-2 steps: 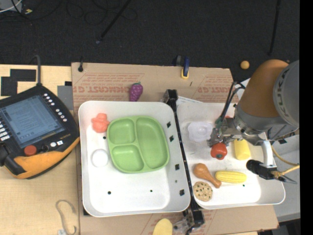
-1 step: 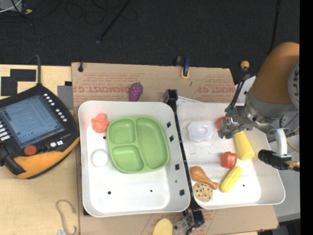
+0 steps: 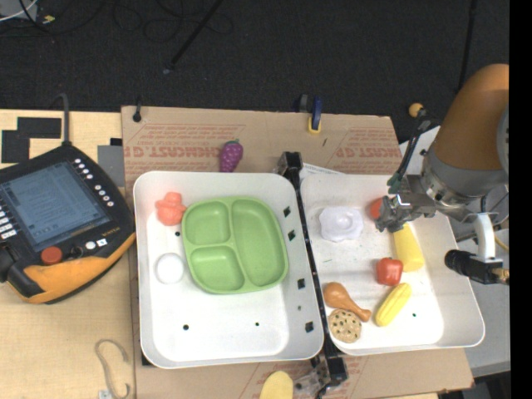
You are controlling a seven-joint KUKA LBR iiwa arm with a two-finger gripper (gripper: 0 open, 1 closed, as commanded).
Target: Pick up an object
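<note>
Cardboard covers the bench under both bins. My tool hovers low in the right bin, approaching; whether it is wide or narrow, I cannot tell. Next, I'd descend onto the yellow cylinder just beside it.

a: what sort of place is this?

b: a robotics lab, a test cell for grasping. the grey arm with its orange band reaches over two shallow white bins clamped side by side on a sheet of printed cardboard.

a: what else points that way?

b: left of the bins lies a teach pendant, a handheld screen with buttons and an orange grip. behind the cardboard, loose black cables trail over dark carpet. the things in the bins are toys: a green divided plate in the left bin, plastic corn, a cookie and a drumstick in the right one.
</note>
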